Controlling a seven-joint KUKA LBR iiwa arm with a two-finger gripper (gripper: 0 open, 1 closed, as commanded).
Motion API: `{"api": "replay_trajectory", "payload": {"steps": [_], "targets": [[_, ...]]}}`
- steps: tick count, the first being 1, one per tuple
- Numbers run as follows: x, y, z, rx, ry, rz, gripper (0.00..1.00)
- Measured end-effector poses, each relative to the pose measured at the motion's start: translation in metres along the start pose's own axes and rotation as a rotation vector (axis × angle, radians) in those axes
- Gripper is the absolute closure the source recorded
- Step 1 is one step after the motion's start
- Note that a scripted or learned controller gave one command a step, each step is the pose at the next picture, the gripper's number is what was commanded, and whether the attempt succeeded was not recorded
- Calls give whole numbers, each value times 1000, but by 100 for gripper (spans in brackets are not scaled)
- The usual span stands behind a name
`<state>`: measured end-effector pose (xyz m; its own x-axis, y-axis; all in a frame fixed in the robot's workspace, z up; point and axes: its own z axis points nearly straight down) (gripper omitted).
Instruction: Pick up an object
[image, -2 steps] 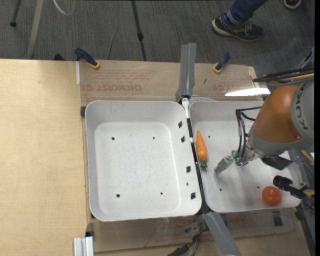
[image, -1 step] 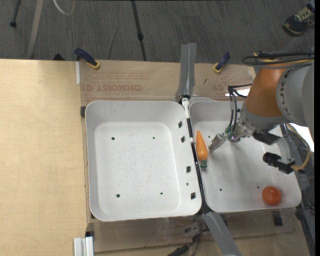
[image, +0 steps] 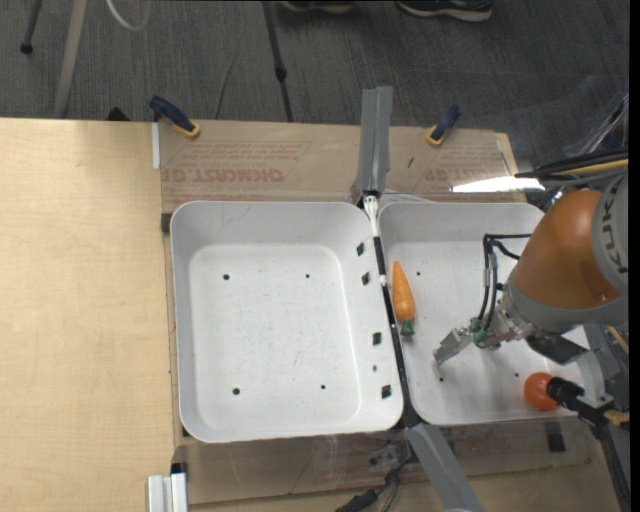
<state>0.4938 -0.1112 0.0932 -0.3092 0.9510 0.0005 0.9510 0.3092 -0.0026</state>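
An orange carrot-shaped object (image: 402, 291) lies along the left wall of the right bin (image: 450, 405). A round orange-red object (image: 541, 391) sits near that bin's front right corner, partly behind the arm. My gripper (image: 447, 348) hangs over the middle of the right bin, to the right of and below the carrot and left of the round object. Nothing shows between its fingers.
The left bin (image: 200, 330) sits beside the right one, with a grey divider post (image: 375, 140) behind them. Blue and yellow clamps (image: 175, 116) hold the cardboard at the back. The arm's orange band (image: 565, 255) covers the right bin's right side.
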Motion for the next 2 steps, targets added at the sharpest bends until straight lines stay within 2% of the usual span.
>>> {"api": "replay_trajectory", "payload": {"steps": [1,2], "targets": [[-15,38,2,-1,-1,242,0],[-30,114,2,-1,-2,278,0]]}}
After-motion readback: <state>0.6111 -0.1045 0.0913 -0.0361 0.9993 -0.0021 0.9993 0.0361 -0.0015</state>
